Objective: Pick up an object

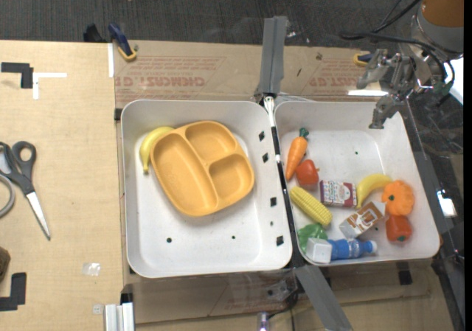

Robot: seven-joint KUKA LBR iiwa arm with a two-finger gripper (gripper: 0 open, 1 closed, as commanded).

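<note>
Scissors [22, 182] lie on the bench [66, 248] at far left, well apart from the bins. The left bin [199, 256] holds a yellow three-part plate [200, 167], tilted on the diagonal, with a banana [150, 144] tucked against its upper left edge.

The right bin [346, 134] holds the toys. A carrot [295, 154] leans near the divider, its tip pointing down beside a red pepper [307, 173]. Below that lies a corn cob [310, 205], and just right of it a small red-and-white carton [338, 192]. A green piece [310, 234] sits at the lower left corner, touching a blue bottle [345, 250] that lies on its side. A brown box [363, 220] rests above the bottle. Further right come a second banana [372, 184], an orange pumpkin [399, 197] and a red fruit [398, 228] below it.

The gripper [385, 112] hangs over the right bin's upper right corner, above bare floor and away from the toys. I cannot tell how far its jaws are parted; nothing shows between them.
</note>
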